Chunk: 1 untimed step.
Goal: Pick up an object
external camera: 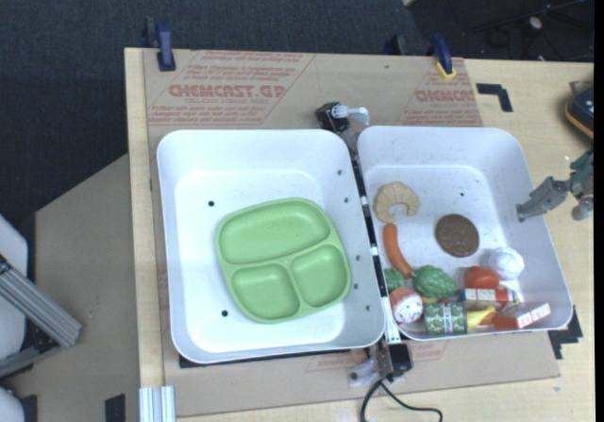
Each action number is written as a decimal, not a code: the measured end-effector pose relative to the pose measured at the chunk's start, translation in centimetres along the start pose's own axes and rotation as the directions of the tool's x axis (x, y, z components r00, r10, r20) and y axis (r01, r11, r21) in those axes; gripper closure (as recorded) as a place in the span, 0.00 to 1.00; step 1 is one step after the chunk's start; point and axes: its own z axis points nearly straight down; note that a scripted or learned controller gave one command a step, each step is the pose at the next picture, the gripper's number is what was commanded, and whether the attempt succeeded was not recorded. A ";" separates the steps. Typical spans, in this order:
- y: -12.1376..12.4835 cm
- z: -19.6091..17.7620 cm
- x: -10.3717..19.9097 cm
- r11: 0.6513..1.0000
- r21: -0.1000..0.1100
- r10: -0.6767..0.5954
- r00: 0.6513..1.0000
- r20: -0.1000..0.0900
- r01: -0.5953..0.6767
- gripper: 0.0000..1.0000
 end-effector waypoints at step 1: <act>-1.2 14.0 5.9 1.000 0.015 -0.004 1.000 -0.008 0.004 0.00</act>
